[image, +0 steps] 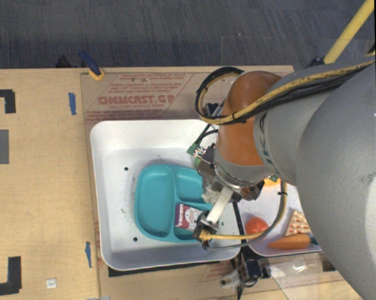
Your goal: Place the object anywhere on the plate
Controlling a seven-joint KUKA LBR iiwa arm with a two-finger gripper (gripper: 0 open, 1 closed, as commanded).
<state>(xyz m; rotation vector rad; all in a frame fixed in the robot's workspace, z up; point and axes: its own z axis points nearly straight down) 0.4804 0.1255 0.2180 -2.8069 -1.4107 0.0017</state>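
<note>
A teal plate with compartments lies in the left white bin. A small dark red and white packet rests on the plate's lower right part, near its rim. My gripper hangs over the plate's right side, just above and to the right of the packet. The orange band and grey wrist cover most of it, so its tips are hidden. I cannot see anything held in it.
The right bin holds a red round object, an orange carrot and a tan wedge-shaped piece. The big grey arm covers most of that bin. Cardboard and blue tape marks lie to the left.
</note>
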